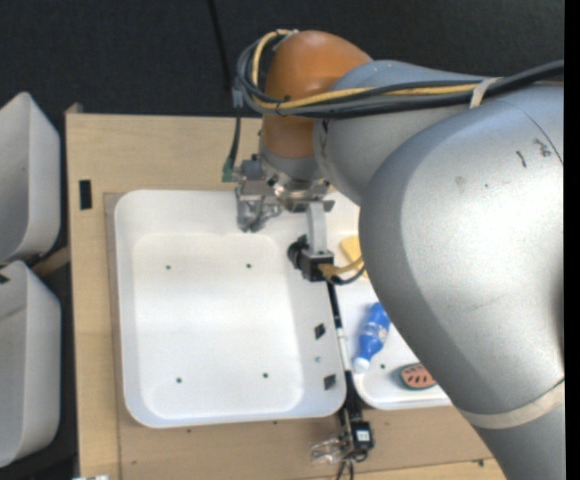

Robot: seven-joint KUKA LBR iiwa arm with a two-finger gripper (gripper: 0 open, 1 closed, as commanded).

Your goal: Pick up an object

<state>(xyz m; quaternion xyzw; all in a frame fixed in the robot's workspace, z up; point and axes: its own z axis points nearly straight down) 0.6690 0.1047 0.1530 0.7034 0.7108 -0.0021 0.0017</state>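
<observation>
My gripper (288, 230) hangs below the orange-banded wrist (295, 78), over the far right corner of the left white bin (140, 268), close to the wall shared with the right bin. Nothing shows in its grasp. In the right bin (390, 398) lie a blue bottle with a white cap (372, 332), a watermelon-slice toy (416, 376) near the front rim, and a yellow object (350, 252) partly hidden by the arm. The gripper stands left of and beyond these objects, apart from them.
The large grey arm (470, 248) covers most of the right bin. A black cable (336, 318) runs along the divide between the bins to a small clip (342, 446) at the bench's front. White containers (10, 268) stand off the bench's left side.
</observation>
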